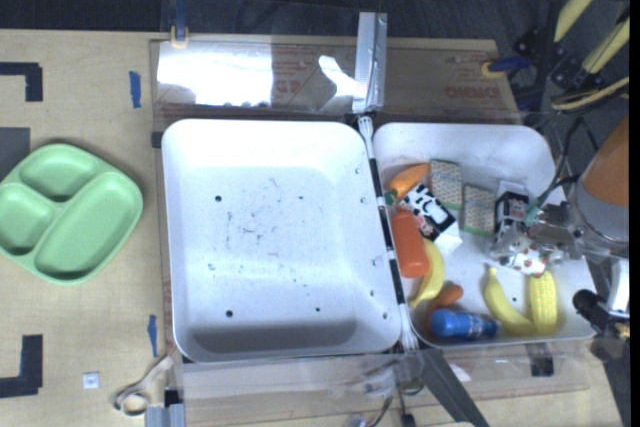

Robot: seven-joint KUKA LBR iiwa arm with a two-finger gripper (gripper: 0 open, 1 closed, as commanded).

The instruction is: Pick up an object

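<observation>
While curved yellow bananas lie below, the metal gripper's state stays unclear.

Arm comes in from the right edge, w/ a broad orange band and grey casing below it. Wrist section is pale grey metal w/ a boxy shape. Hand is a small cluttered assembly: silver-grey metal parts, a black block on top w/ a tiny green spot, bits of red and white low down. Thin dark cable loops along the arm's upper side. Lower right, a black rounded fitting w/ a white part beside it.
</observation>
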